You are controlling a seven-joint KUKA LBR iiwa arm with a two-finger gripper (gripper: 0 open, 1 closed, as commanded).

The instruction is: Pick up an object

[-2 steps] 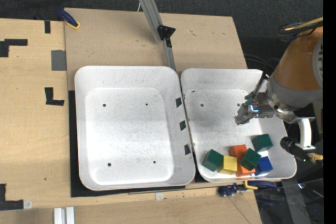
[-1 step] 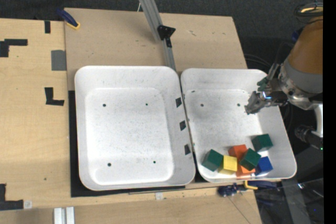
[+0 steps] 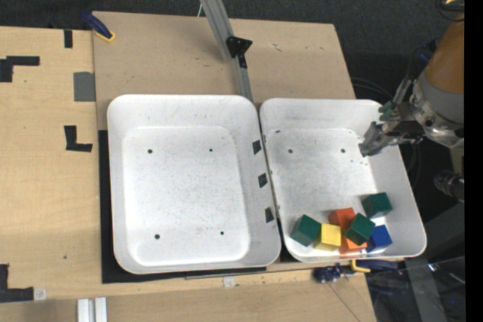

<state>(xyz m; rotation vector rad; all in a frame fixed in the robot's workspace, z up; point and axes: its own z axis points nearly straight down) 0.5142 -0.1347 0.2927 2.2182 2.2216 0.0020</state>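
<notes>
Several small blocks lie bunched in the right bin's (image 3: pixel 317 124) near right corner: a green block (image 3: pixel 306 229), a yellow block (image 3: pixel 330 236), an orange block (image 3: pixel 343 219), a dark green block (image 3: pixel 361 227), a blue block (image 3: pixel 379 237) and another green block (image 3: pixel 376 203) a little apart. My gripper (image 3: pixel 373 139) hangs over the right bin's right side, well up-view of the blocks. I see nothing between its fingers.
The left bin (image 3: pixel 181 105) sits beside the right one. A slanted metal pole (image 3: pixel 215 4) with a black clamp rises behind the bins. Wooden bench surface lies to the left and back. A blue clamp (image 3: pixel 336 273) sits at the front edge.
</notes>
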